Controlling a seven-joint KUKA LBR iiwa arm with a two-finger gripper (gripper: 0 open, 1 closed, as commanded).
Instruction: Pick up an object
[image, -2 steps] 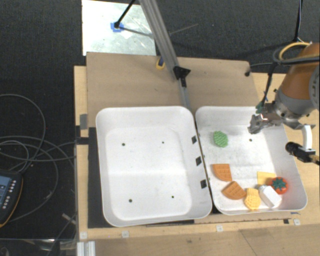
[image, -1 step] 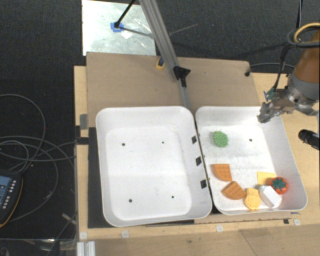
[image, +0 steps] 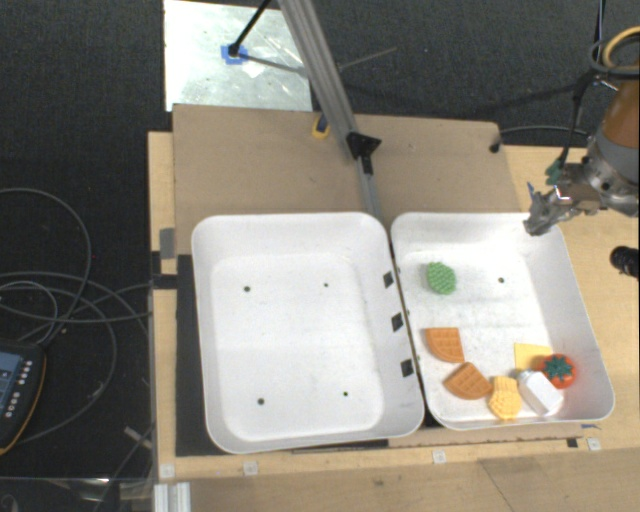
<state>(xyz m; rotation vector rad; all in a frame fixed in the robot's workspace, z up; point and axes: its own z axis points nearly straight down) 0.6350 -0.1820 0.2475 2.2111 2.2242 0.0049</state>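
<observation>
Dark carpet surrounds a tan bench (image: 440, 165) that carries two shallow white bins side by side. Cables loop over the floor at left, and a grey pole (image: 325, 75) slants in from the far side, ending near the seam between the bins.

Left bin (image: 215, 300): bare white floor with four small dark dots.

Right bin (image: 560, 290): all the objects. A green knobbly piece (image: 440, 278) lies alone toward the far left of this bin, well apart from the rest. An orange wedge (image: 445, 344) sits nearer, by the left wall. Along the near edge is a cluster: an orange waffle piece (image: 467, 381), touching a yellow waffle piece (image: 505, 399), then a white block (image: 540, 393), a yellow wedge (image: 531, 354) just beyond it, and a red tomato-like piece (image: 559, 371) with a green top at the right.

Gripper (image: 540, 221) hangs over the far right corner of the right bin, at its rim, well apart from every object. Nothing sits between its fingers; whether they are spread or pressed together cannot be told at this size.
</observation>
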